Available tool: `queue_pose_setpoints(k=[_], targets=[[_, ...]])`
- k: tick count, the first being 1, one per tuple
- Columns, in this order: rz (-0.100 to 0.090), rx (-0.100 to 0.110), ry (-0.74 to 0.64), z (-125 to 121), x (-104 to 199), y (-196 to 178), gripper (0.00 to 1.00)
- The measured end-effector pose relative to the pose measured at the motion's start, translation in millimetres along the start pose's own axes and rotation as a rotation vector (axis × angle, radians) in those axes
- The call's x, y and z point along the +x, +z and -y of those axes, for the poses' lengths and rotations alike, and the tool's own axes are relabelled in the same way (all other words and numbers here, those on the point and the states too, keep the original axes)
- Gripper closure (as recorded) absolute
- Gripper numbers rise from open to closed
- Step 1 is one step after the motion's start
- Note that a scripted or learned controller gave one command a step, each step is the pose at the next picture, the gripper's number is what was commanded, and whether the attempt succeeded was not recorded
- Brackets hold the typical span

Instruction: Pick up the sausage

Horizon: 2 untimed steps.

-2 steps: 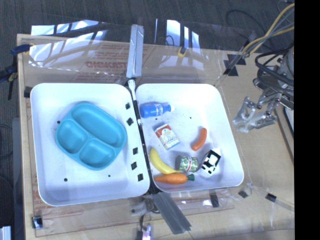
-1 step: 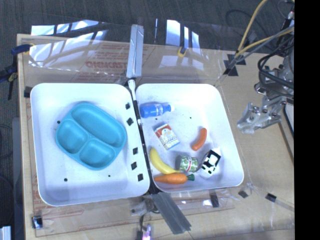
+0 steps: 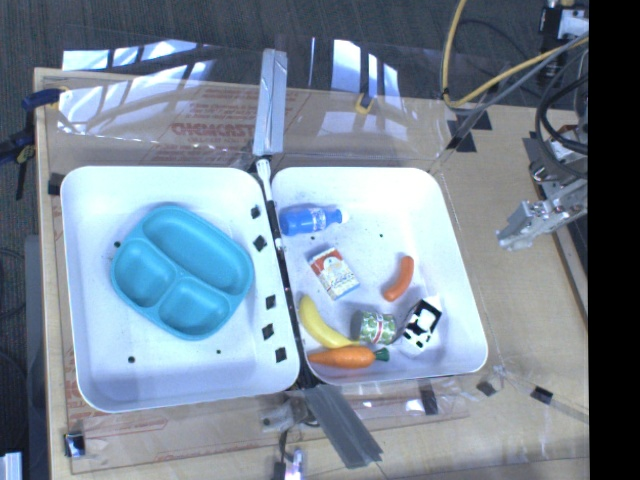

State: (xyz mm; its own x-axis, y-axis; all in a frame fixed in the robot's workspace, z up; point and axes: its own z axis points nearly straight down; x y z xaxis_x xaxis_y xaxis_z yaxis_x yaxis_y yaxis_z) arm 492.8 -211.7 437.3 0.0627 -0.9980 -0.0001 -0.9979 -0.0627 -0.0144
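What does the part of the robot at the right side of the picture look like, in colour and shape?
The gripper is a small piece of pale grey metal, angular and bracket-like, with thin parts. Behind it are dark cables, and yellow cables loop above. Finer markings are too small to tell.

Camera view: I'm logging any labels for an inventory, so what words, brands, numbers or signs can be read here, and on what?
None can be read for certain.
Red lettering on the clear sheet behind the bins: mirrored and blurred, unreadable.
Small red and white carton: print too small.
Green can: label too small.
Blue bottle: no legible label.
Black and white block: a pattern, no words.
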Motion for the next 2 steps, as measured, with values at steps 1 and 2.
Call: queue_pose_setpoints(k=[1,2], targets=[[0.0,-0.001,0.001,0,0,0,0.0],[0.004,-0.008,-0.024,45,0,-2,0.0]])
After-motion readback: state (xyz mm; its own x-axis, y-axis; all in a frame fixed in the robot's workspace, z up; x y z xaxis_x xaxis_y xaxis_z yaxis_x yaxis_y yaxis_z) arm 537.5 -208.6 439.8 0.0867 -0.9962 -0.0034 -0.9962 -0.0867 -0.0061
